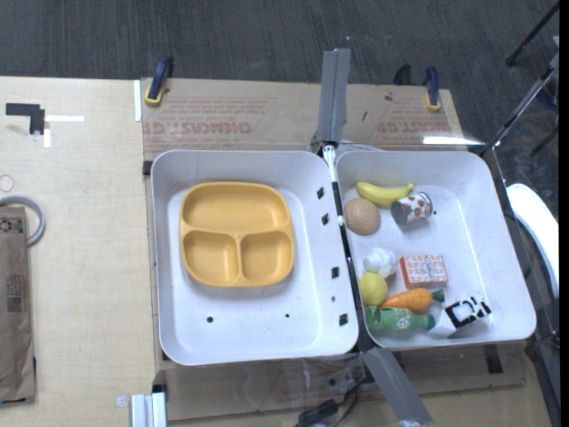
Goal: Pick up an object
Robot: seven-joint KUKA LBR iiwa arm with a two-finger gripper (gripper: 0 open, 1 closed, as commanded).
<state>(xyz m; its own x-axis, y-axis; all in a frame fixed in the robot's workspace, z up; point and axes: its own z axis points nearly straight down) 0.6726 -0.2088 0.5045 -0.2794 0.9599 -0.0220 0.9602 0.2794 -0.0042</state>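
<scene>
The claw's state cannot be told from this view, so the grasp is best planned as though it arrives from the right with everything undecided. The right bin [498,238] lies on the side the arm enters from, and it holds every loose candidate. The best choice is probably a piece standing apart. The small black-and-white object [467,311] sits alone near the bin's lower right corner, though close to the wall. The orange box [422,270] offers flat sides and some free floor on its right. The lemon [372,287], carrot [411,300] and green packet [400,320] are crowded together and seem to touch, so a descent there risks nudging neighbours. The same risk applies, less so, to the banana [384,192], the round brown piece [362,216] and the small tilted can [412,208] near the top. A white lumpy item [380,261] lies just above the lemon. That makes nine loose things, one of each kind. There are two bins, and the left bin [169,265] bears a single yellow plate [237,234] with three compartments.
</scene>
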